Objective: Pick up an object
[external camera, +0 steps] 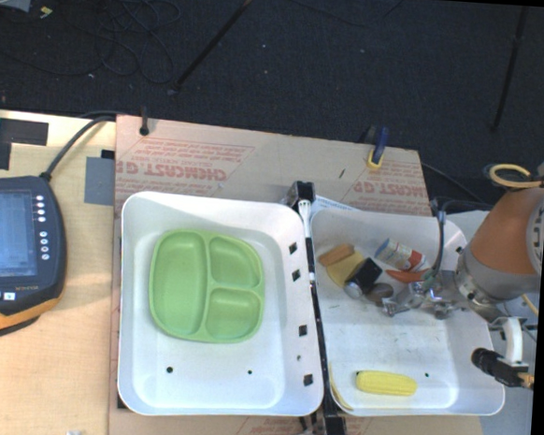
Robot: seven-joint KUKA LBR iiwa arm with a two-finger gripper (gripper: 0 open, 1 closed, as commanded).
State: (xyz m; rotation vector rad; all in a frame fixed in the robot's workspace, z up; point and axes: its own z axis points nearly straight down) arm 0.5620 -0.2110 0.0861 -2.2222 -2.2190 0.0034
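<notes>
the claw (406,302) sits low in the right bin (402,358), among a small heap of things at that bin's far end; whether it is open, closed or gripping anything cannot be told. just beside the claw, toward the left bin (148,362), lie a dark block (369,274) and a tan wedge (336,256); just past it lies a red and white item (402,254), too small to name. well apart, at the right bin's near edge, lies a yellow corn cob (386,384), alone. it looks like a light, stiff toy, bumpy and perhaps slippery; gripping across its middle seems safest. the arm (506,247) reaches in over the right bin's outer wall, wrist bent down toward the heap. a green divided tray (208,286) rests in the left bin.
</notes>
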